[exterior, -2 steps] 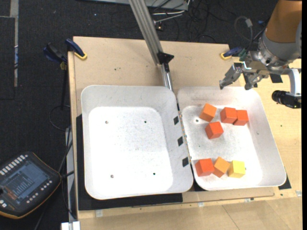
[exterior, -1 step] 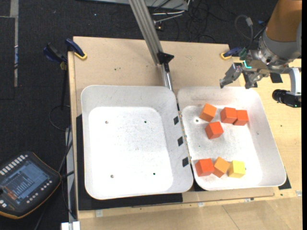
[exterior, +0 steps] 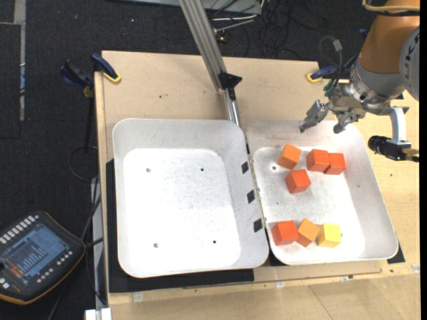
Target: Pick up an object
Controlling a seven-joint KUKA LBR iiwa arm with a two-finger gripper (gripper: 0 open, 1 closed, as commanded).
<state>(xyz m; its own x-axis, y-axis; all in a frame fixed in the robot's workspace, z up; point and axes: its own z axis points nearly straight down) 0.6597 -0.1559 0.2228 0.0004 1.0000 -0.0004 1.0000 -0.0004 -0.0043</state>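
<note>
Your targets are seven small blocks, all in the right bin (exterior: 373, 199). Near its far end sit an orange block (exterior: 290, 156), two red-orange blocks (exterior: 318, 159) and (exterior: 335, 163) touching side by side, and another red-orange block (exterior: 297, 180) just in front of them. Along the near end you have a row of three pressed together: a red-orange one (exterior: 285, 232), an orange one (exterior: 308, 231) and a yellow one (exterior: 329, 235).

The bench (exterior: 167, 85) is pale wood, with dark carpet and loose cables beyond it, a grey metal post (exterior: 203, 32) slanting in from the top, and a teach pendant (exterior: 33, 255) on the floor at lower left.

The left bin (exterior: 177, 195) is white and speckled with fine dark marks, touching the right bin along their shared edge.

Your gripper (exterior: 327, 120) hangs above the right bin's far rim, its fingers spread apart with nothing between them, well clear of every block.
</note>
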